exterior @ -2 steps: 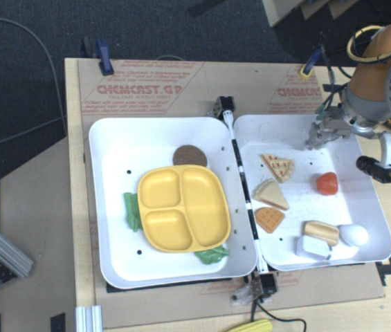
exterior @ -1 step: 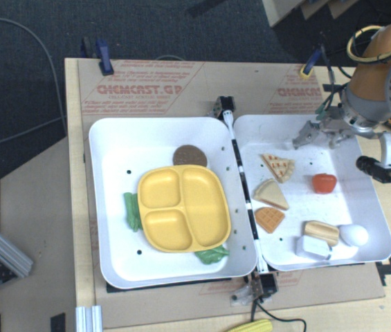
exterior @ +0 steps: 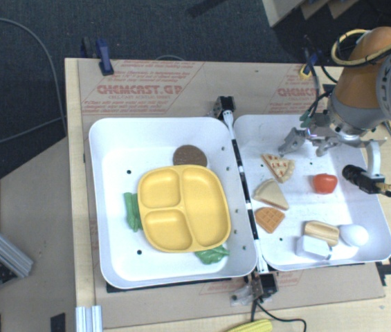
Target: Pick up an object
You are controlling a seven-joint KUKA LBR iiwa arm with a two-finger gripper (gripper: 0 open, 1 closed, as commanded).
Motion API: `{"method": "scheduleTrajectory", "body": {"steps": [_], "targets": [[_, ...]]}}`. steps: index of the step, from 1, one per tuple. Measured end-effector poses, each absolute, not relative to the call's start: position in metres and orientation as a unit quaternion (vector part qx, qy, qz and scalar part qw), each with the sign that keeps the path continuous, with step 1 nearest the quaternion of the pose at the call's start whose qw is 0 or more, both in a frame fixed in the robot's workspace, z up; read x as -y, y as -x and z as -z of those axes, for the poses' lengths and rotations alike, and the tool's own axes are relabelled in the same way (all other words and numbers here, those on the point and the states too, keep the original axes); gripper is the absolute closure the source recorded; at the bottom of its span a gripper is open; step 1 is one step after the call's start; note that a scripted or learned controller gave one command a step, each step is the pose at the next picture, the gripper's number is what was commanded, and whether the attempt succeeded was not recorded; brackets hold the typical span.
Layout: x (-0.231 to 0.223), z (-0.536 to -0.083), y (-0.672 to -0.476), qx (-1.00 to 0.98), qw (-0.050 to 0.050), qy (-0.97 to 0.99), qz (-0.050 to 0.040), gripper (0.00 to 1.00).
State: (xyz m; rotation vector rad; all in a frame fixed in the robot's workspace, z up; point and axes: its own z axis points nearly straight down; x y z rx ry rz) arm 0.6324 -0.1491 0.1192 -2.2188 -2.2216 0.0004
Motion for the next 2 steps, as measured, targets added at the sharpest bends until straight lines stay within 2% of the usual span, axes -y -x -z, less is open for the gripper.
{"method": "scheduleTrajectory", "body": {"steps": [1,2], "targets": [[0.129,-0.089,-0.628,0.707,-0.004,0.707,0.0016,0.0],[0.098,-0.085,-0.612,0.707,0.001,0.707,-0.0004,0.0]]}}
